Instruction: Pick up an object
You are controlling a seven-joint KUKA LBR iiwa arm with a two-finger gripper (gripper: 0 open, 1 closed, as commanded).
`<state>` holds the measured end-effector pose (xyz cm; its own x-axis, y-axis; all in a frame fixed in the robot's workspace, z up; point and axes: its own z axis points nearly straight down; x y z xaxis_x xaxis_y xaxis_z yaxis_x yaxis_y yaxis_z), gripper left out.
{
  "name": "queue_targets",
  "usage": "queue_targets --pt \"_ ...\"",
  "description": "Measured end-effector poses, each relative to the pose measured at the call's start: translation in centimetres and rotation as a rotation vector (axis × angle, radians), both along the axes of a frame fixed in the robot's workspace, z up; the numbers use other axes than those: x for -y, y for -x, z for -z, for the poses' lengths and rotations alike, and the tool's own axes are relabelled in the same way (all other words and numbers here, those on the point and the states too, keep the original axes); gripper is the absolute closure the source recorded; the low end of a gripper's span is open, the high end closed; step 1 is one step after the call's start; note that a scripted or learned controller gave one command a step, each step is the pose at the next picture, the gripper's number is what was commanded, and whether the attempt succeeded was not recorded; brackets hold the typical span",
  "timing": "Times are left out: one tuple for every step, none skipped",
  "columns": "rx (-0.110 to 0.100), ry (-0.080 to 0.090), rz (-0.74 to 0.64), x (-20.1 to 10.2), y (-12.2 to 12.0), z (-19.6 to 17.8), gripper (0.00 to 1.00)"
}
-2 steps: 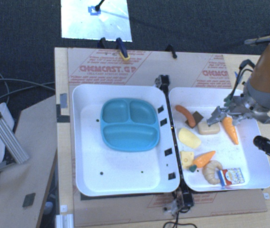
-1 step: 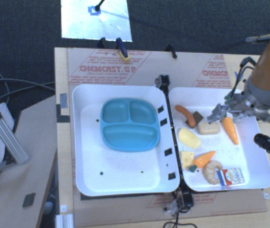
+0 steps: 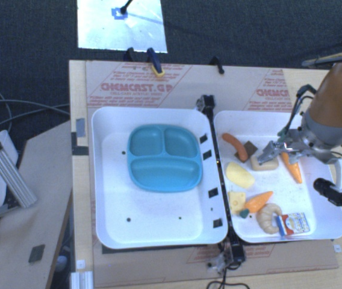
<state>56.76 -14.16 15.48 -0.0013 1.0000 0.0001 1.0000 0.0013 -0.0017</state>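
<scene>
— Where do we stand? Our gripper hangs low over the right bin, at the beige slice beside the carrot; grip state, we cannot tell.

— We should descend squarely, centred on that slice. The left bin holds a blue divided plate; the right holds toy foods.

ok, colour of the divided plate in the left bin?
Light blue: the divided plate, seen clearly in the camera view.

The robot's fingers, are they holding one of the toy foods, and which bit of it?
It cannot be told. The gripper sits low over the beige block beside the carrot, but no grip shows.
</scene>
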Motion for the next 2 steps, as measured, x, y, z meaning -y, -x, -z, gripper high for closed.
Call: queue_targets --pt "-0.001 0.0 0.001 0.5 0.4 4.4 0.0" --pt "0.001 0.0 0.0 0.5 0.3 7.1 0.0"
